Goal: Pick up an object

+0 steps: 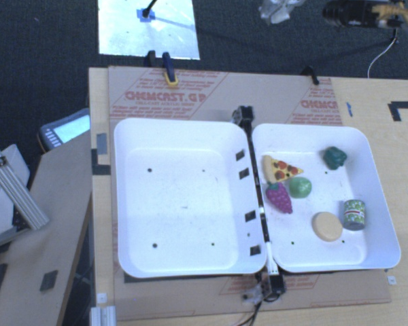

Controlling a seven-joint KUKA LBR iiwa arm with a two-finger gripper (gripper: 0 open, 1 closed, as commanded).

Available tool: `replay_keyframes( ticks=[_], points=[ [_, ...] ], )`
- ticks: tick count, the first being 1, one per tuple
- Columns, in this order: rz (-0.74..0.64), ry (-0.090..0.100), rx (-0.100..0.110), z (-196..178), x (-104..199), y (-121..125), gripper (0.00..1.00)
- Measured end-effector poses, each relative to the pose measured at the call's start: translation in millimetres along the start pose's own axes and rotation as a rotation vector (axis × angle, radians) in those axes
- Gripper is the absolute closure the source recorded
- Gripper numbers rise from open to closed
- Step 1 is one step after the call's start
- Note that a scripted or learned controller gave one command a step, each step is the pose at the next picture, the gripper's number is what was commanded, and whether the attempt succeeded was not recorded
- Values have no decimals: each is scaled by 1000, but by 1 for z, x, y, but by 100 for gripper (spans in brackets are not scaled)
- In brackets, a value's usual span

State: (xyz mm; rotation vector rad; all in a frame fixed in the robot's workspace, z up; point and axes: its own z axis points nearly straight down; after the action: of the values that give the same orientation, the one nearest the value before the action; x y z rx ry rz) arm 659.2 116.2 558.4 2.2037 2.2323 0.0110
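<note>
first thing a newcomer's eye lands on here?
Probably the cluster of toy food in the right bin: a pizza slice near the divider, purple grapes touching a green ball, plus a small can at the right wall. Next, the gripper hangs at the top edge, beyond the bench.

White bins (183,131) hold purple grapes (279,198), a green ball (300,187) and a tan disc (327,226).
</note>
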Motion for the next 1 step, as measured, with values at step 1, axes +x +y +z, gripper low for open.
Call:
replay_keyframes(
  ticks=[1],
  points=[
    [-1, 0, 1, 0, 0, 0, 0]
  ],
)
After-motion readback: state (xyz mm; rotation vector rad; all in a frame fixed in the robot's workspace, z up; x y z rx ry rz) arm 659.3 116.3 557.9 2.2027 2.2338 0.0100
